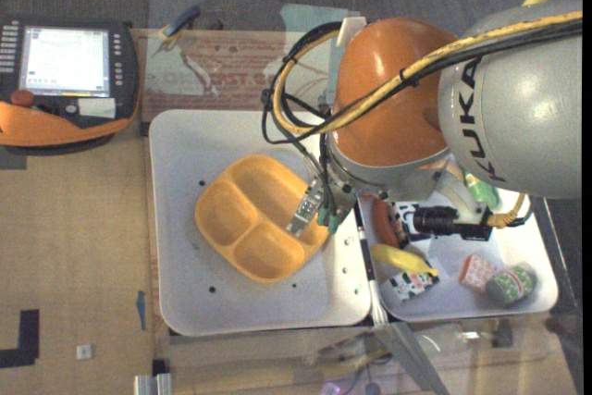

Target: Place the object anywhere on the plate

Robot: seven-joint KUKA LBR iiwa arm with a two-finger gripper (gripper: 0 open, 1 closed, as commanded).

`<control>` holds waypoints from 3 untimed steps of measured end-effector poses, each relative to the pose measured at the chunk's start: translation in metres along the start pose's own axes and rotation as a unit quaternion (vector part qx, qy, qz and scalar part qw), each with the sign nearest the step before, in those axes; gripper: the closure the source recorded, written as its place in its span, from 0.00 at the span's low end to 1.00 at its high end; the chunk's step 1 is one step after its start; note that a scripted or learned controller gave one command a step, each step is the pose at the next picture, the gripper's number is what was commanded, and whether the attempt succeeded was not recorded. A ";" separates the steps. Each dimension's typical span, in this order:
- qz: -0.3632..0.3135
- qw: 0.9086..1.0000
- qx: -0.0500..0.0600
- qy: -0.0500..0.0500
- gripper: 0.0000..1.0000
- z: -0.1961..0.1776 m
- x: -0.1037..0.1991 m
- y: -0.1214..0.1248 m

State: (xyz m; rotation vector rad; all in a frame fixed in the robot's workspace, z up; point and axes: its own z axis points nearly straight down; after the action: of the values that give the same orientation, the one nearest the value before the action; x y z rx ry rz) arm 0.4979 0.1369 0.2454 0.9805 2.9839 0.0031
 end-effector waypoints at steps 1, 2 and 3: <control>-0.012 1.000 -0.001 -0.001 1.00 0.002 0.063 0.065; -0.035 0.999 0.001 0.000 1.00 0.009 0.024 0.001; -0.034 0.999 -0.001 0.000 1.00 -0.001 0.023 0.002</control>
State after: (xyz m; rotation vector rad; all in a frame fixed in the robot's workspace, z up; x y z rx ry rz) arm 0.4809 0.1525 0.2463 0.8775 3.0145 0.0048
